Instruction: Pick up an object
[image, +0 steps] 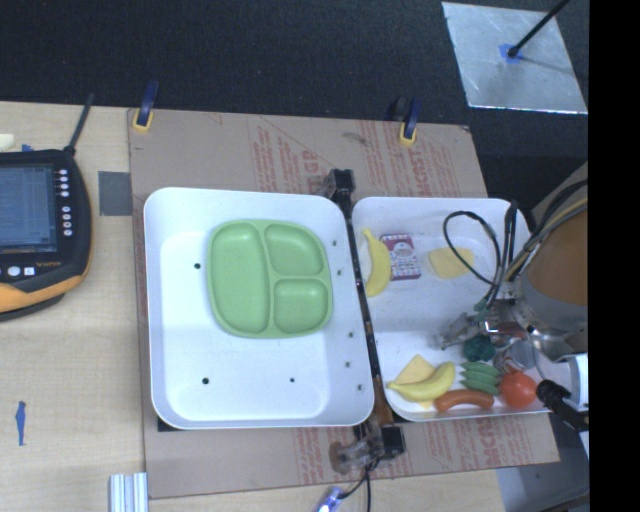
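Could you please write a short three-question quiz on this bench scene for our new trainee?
1. True or false: the green divided plate lies in the left bin.
2. Which item lies closest to the divider between the bins? A. banana B. tomato C. small carton
3. Fill in: the gripper is over the ____ bin.

Key: 1 true; 2 A; 3 right.
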